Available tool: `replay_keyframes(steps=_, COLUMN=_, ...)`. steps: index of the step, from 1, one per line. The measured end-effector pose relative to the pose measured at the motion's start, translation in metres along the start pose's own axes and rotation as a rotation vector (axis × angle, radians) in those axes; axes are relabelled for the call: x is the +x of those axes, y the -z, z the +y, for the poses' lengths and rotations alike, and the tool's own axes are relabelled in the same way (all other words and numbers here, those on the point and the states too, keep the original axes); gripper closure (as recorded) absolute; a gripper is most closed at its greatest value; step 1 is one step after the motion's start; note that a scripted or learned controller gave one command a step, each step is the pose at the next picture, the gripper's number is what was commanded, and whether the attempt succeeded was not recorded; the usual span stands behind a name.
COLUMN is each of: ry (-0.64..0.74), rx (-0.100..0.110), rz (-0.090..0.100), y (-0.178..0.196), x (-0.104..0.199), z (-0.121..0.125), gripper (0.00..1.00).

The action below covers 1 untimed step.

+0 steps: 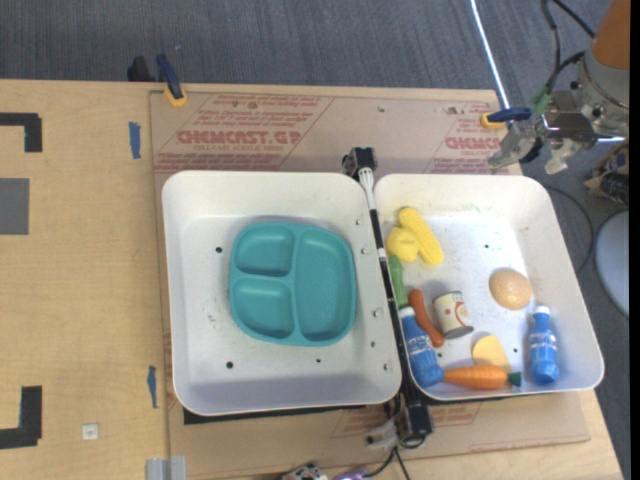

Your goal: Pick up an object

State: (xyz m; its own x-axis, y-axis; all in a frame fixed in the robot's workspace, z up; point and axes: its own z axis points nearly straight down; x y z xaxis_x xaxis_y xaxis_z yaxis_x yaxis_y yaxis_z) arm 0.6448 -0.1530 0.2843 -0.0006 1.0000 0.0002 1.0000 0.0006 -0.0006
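Note:
The right bin (560, 230) holds a yellow corn cob (415, 236), a tan egg (511, 289), a small can (453, 313), a carrot (477, 376), a yellow wedge (489, 349), a red sausage (423, 316) and two blue bottles (541, 345) (420, 353). My gripper (527, 158) hangs above the bench just past the right bin's far edge, at the upper right. Its fingers stand apart with nothing between them. It is well clear of every object in the bin.
A teal divided plate (293, 280) lies in the left bin (190, 268). A black clamp (358, 160) sits where the bins meet at the back. Brown cardboard (240, 133) lies under both bins. A white cable (480, 28) crosses the floor behind.

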Motion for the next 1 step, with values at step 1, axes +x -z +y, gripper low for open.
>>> replay_keyframes(steps=1, ry=0.052, rx=0.001, rz=0.001, y=-0.1605, x=0.0463, z=-0.0995, gripper=0.00)
